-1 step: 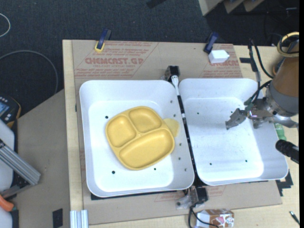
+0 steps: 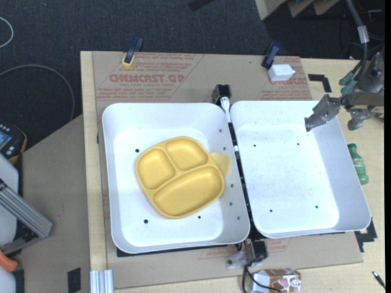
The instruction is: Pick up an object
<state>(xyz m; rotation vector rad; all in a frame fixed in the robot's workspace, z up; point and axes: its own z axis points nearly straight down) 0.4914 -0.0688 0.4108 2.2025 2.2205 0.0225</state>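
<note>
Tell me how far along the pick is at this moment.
Nothing looks done yet: the yellow divided plate lies flat in the left bin. In hand: nothing shows between the jaws of the gripper, which hangs over the right bin's far right corner. Left: travel to the plate, grasp, lift.

One fixed camera looks down aslant — both bins (image 2: pixel 177 118) in view.

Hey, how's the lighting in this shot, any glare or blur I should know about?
Camera view: even, soft light; the yellow divided plate is sharp with mild sheen; the left bin is bright white, nearly washed out; the gripper at the right bin's far corner looks slightly soft.
</note>
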